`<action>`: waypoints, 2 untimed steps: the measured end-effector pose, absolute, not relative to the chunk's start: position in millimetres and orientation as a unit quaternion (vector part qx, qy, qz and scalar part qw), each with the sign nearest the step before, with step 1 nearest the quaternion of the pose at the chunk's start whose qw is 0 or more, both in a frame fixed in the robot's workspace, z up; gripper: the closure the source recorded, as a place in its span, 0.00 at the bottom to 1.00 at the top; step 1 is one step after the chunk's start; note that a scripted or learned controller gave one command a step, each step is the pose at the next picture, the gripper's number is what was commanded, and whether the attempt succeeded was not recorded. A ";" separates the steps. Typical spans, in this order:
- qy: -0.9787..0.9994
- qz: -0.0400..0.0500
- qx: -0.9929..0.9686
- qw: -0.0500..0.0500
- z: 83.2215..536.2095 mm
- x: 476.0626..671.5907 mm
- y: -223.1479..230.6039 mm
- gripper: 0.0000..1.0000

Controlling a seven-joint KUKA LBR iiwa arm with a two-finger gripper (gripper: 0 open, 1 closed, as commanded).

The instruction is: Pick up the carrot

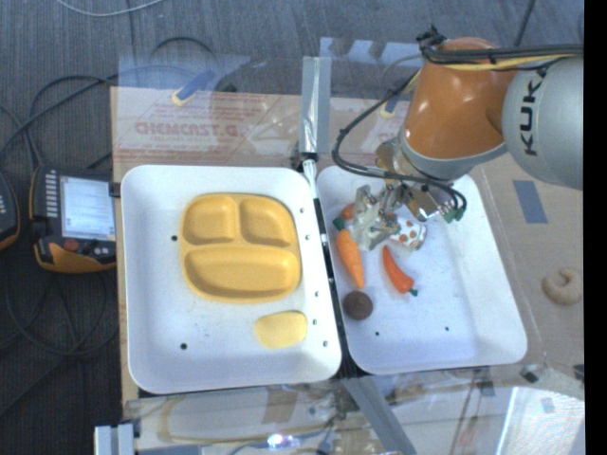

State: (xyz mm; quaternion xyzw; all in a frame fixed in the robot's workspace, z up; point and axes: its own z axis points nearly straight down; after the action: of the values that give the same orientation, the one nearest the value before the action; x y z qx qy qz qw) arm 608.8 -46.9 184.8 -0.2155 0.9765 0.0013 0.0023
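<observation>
The carrot (351, 259) is orange and lies lengthwise near the left wall of the right bin (474, 339), with a small green top at its far end. My gripper (376, 224) hangs just above and slightly right of the carrot's far end, under the orange wrist band (453, 112). The carrot lies flat on the bin floor and nothing is lifting it.
A red-orange pepper (398, 270) lies right of the carrot, and a brown round piece (358, 304) sits just nearer than it. A small white and red item (409, 235) is beside the gripper. The left bin (152, 349) holds a yellow compartment tray (240, 246) and a yellow oval piece (281, 329).
</observation>
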 end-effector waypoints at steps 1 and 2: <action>0.942 0.000 -0.335 0.000 183.6 540.5 -18.2 1.00; 0.870 0.000 -0.493 0.001 183.9 536.4 -64.5 1.00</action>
State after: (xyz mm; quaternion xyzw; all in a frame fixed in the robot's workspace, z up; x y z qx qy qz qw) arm 536.4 -64.5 183.9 -0.4932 0.8699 0.0005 0.0013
